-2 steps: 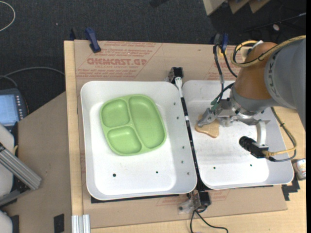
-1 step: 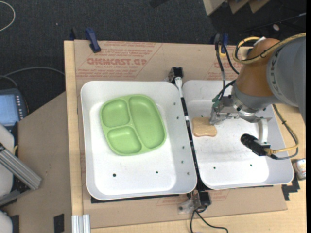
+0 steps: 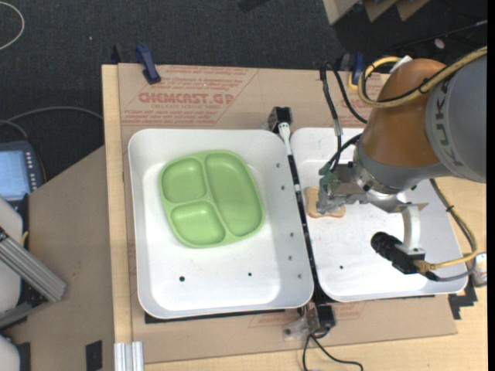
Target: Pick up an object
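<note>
One small tan object (image 3: 323, 204) lay at the right bin's (image 3: 363, 280) left edge, probably light and soft; the tool (image 3: 331, 199) covered it, its opening unreadable.

bins (image 3: 147, 207): 2; green divided plate (image 3: 210, 198): 1; tan object (image 3: 314, 204): 1

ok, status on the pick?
Tool low in right white bin, over a flat tan object by the divider. Grasp unconfirmed. Green three-compartment plastic tray sits in left bin, untouched.
</note>
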Robot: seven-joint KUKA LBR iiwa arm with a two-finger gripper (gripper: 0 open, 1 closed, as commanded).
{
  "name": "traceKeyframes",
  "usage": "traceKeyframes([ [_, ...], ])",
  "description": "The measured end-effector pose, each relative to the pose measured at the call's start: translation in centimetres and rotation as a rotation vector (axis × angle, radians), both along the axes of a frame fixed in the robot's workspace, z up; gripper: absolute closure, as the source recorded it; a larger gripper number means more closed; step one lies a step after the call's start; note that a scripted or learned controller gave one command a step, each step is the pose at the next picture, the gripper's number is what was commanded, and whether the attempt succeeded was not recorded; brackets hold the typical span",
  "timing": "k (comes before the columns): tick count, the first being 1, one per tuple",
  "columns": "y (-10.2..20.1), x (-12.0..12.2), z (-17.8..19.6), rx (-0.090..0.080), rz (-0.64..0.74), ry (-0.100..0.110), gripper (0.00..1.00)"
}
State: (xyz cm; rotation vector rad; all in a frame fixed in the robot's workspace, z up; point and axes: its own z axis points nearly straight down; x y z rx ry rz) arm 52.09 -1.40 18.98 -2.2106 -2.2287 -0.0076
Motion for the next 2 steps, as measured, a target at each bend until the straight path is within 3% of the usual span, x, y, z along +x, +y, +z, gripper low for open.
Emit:
traceKeyframes([
  [1, -2.0, -4.1, 17.8, -0.005, -0.008, -0.018, 1.00],
  [2, 6.5, -4.2, 16.7, -0.004, 0.000, 0.002, 1.00],
])
